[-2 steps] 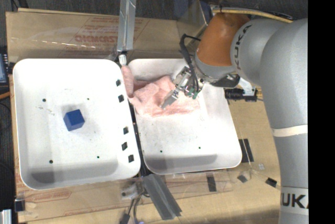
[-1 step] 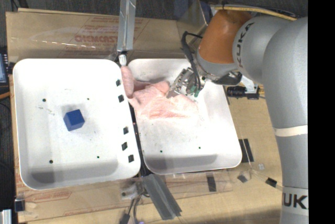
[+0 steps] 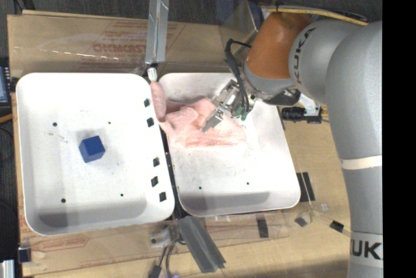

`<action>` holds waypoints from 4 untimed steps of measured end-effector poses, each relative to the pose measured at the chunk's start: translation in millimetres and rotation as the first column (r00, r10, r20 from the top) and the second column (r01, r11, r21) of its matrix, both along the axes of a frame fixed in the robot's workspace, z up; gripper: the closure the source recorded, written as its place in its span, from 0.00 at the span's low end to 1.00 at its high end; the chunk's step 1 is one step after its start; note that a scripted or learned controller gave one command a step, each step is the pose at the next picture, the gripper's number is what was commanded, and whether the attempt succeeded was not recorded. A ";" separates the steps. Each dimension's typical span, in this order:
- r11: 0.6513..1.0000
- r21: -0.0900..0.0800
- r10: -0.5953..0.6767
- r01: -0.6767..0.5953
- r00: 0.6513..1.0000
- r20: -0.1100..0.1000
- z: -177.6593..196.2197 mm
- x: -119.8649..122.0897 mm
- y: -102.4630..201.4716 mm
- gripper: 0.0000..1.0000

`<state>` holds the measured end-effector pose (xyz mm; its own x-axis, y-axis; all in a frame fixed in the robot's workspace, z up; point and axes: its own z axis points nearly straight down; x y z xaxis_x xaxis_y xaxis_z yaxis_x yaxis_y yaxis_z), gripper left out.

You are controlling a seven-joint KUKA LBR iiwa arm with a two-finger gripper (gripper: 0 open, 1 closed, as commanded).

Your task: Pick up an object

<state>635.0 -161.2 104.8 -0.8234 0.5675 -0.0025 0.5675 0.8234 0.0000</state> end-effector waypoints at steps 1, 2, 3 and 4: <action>1.000 -0.001 0.004 -0.004 1.000 0.002 10.8 1.1 0.5 1.00; 1.000 -0.001 0.005 -0.005 1.000 0.002 10.9 1.1 0.7 0.00; 0.989 0.001 -0.146 0.146 0.989 -0.001 19.1 13.6 18.8 0.00; 0.989 0.001 -0.146 0.146 0.989 -0.001 19.1 13.6 18.8 0.00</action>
